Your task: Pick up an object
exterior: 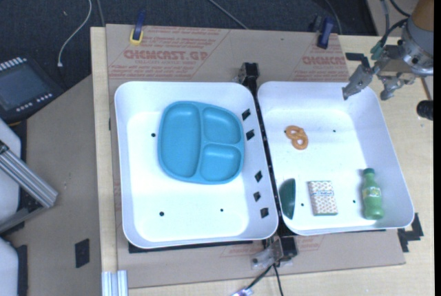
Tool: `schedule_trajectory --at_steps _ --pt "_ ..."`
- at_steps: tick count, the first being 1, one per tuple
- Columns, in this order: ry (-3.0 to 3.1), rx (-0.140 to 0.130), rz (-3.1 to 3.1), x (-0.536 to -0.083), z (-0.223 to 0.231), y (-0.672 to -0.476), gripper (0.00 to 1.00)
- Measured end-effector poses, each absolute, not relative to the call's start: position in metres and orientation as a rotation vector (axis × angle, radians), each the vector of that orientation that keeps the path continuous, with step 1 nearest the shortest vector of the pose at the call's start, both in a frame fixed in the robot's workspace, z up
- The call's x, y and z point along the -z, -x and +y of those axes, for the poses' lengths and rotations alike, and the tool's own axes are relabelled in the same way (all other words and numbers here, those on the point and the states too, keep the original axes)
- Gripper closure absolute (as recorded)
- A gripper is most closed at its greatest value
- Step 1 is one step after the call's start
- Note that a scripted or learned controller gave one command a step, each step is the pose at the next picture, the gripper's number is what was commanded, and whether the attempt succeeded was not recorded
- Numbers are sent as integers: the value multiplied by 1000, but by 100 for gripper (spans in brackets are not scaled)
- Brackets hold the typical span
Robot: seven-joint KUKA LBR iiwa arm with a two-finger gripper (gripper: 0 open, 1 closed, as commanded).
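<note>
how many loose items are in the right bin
4: a pretzel mid-bin, a dark green piece at the near-left wall, a patterned packet beside it, a green bottle near-right.

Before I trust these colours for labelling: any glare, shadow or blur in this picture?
Camera view: even, soft light; the bins' white floors look bright with little detail; the blue divided plate and green bottle are sharp; the claw at the bin's far corner looks slightly soft.

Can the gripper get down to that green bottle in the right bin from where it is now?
Probably yes. The gripper hangs open over the right bin's far right corner, and the green bottle lies near the front right with bare floor around it; the patterned packet sits apart to its left.
</note>
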State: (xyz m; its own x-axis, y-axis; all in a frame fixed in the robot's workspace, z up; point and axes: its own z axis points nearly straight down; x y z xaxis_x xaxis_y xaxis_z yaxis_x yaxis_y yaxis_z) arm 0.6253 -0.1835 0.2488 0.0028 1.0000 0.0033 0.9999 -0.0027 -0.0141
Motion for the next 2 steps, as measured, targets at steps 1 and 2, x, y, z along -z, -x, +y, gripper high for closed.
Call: schedule_trajectory --at_steps 1,2 --pt "2220 0 -2222 -257 -183 -628 0" --pt "2218 -4 -2217 -207 -183 -617 0"
